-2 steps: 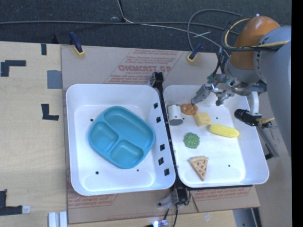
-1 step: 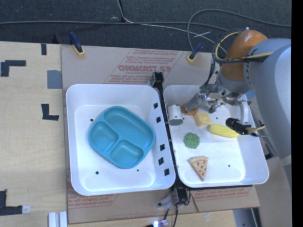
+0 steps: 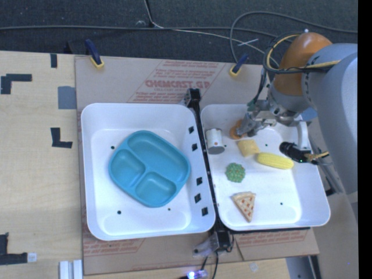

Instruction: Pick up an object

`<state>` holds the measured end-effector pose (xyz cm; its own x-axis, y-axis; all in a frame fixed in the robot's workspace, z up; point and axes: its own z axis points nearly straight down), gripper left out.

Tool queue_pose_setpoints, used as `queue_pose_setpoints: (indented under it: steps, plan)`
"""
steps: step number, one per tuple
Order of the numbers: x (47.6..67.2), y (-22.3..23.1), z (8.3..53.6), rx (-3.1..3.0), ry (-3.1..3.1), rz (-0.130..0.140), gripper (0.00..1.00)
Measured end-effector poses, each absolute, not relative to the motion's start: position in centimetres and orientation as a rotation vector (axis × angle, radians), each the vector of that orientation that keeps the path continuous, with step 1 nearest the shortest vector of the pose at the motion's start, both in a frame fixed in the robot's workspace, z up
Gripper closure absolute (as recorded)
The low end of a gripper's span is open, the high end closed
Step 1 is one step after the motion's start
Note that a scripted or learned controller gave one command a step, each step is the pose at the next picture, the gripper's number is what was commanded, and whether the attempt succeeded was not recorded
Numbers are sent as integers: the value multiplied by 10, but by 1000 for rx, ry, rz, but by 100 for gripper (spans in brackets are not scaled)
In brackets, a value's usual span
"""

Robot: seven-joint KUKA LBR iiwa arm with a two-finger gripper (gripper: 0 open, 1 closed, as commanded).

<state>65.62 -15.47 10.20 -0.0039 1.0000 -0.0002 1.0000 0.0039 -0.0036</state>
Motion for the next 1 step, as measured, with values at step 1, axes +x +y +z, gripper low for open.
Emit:
queue_pose_setpoints:
  steps: [1]
  plan:
    - [657, -145, 160, -2221, -2227, -5, 100]
